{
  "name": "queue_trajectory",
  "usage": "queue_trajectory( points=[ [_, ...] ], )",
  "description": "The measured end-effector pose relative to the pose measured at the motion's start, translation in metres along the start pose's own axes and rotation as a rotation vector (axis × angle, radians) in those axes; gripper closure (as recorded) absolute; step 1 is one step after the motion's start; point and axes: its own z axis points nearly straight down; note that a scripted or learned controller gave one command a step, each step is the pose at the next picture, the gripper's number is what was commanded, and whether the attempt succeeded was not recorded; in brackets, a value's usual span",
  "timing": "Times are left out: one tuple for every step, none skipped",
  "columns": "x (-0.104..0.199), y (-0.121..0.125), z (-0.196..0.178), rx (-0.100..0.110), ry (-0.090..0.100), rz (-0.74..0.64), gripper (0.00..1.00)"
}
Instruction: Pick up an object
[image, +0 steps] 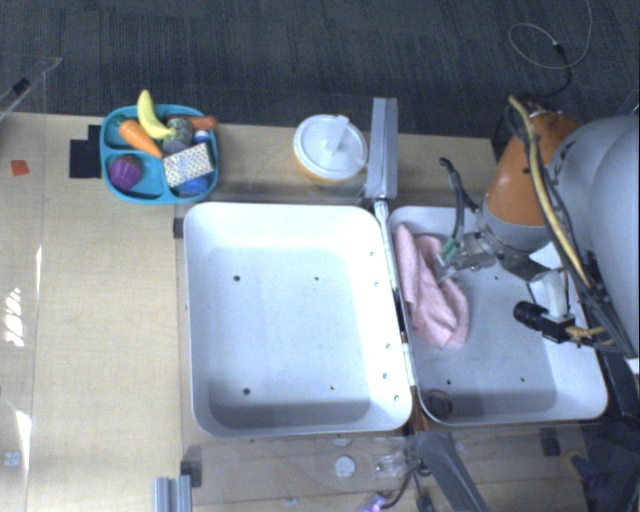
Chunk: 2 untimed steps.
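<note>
A pink cloth (430, 290) lies crumpled along the left wall of the right bin (520, 390). My gripper (455, 255) hangs low over the cloth's upper right edge, and seems to touch it. The arm's orange band (520, 185) and grey body reach in from the right, above the bin's far right corner. A small dark round object (438, 405) sits in the right bin's near left corner.
The left bin (290, 310) stands beside the right one, sharing a middle wall. Behind the bins are a blue tray of toy food (158, 152), a white lidded cup (330, 148) and an upright metal bar (380, 150). Cables run along the arm at right.
</note>
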Motion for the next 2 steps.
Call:
queue_trajectory(
  points=[
    [-0.001,0.0,0.0,0.0,-0.001,0.001,0.0],
    [0.003,-0.015,0.009,-0.004,-0.005,-0.018,0.0]
  ],
)
